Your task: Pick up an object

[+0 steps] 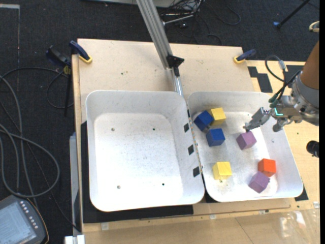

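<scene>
The right bin [287,151] holds several small cubes. Two blue cubes [203,120] [216,136] and a yellow cube [218,115] cluster at its upper left. Another yellow cube [222,170] sits near the front left. A purple cube [246,140] lies mid-bin, while an orange cube [267,166] and a second purple cube [259,182] sit at the front right. My gripper [267,123] hovers over the bin's upper right, just above and right of the mid-bin purple cube. It is open, with nothing between its fingers.
The left bin [96,136] stands beside the right one, a dividing edge between them. A slanted metal pole [155,27] rises from the bench behind the bins. Clamps [81,52] [245,56] mark the bench's back corners.
</scene>
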Robot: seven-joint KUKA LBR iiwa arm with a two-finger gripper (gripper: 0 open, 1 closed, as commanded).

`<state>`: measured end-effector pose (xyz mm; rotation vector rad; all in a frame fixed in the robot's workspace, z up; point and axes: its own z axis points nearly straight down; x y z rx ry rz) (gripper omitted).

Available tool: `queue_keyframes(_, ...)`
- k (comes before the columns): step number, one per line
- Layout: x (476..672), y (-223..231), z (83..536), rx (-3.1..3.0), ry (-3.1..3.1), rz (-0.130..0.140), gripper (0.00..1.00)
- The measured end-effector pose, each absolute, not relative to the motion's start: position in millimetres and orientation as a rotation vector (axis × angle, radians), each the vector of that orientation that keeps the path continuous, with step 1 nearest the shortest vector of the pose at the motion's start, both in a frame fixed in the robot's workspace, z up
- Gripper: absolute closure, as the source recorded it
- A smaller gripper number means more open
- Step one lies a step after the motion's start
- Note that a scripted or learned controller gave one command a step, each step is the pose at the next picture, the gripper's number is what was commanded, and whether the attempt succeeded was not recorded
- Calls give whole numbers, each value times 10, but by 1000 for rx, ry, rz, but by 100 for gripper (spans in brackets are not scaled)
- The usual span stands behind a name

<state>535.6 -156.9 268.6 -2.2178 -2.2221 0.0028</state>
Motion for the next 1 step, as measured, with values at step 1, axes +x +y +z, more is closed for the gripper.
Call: queue_keyframes(1, 5362, -1570, 2700, -2221, -2222, 0, 0)
